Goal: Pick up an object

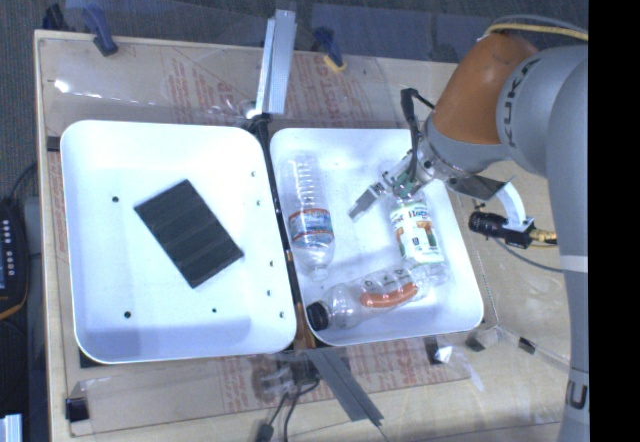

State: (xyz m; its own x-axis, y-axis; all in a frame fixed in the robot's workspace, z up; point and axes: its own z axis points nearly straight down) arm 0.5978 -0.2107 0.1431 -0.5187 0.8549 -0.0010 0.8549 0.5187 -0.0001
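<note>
In the right bin (455, 305), my gripper (384, 194) hangs low with its fingers spread open. One finger (362, 201) points to the lower left; the other is by the top of a white labelled bottle (420, 235). Nothing sits between the fingers. A clear water bottle (309, 220) with a blue and red label lies left of the gripper. A clear bottle (375, 295) with a black cap and orange contents lies along the bin's front. A flat dark grey rectangular block (188, 232) lies in the left bin (90, 150).
A metal bar (274, 60) stands at the back over the divider between the bins. Blue clamps (100, 30) hold a plastic sheet at the bench's far edge. A black cable plug (495, 225) hangs off the wrist at the right.
</note>
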